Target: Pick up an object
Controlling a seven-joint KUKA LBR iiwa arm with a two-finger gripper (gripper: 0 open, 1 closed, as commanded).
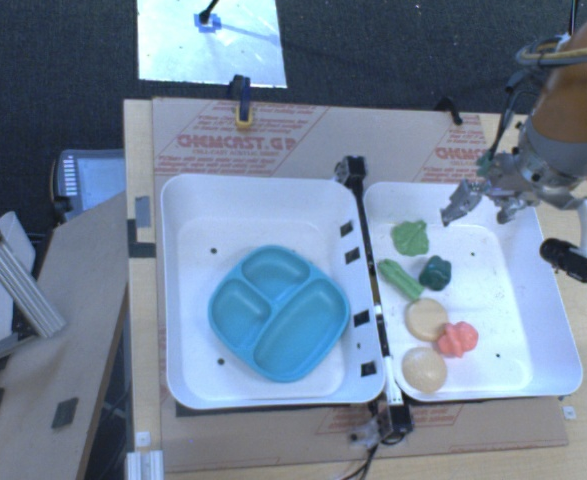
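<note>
Nearest the camera, a pale cream round piece (424,369) lies at the front edge of the right bin (533,318), touching nothing but close to a pink-red lumpy piece (457,339) just behind and to its right. A tan disc (426,319) sits beside the pink-red piece, on its left. Farther back, a long green piece (400,278) lies at a slant, with a dark teal piece (435,273) just beside its right end, and a light green leafy piece (410,237) behind both. All six pieces rest on the bin floor, grouped in its left half.

Left bin (188,298): a blue divided plate (277,312) with three compartments lies near its middle.

Arm: the grey wrist with its orange band (573,83) enters from the right, above the right bin's back corner. The gripper (478,204) hangs over the back wall of that bin, apart from every piece; nothing shows between its fingers, and whether they are spread or closed cannot be told.
</note>
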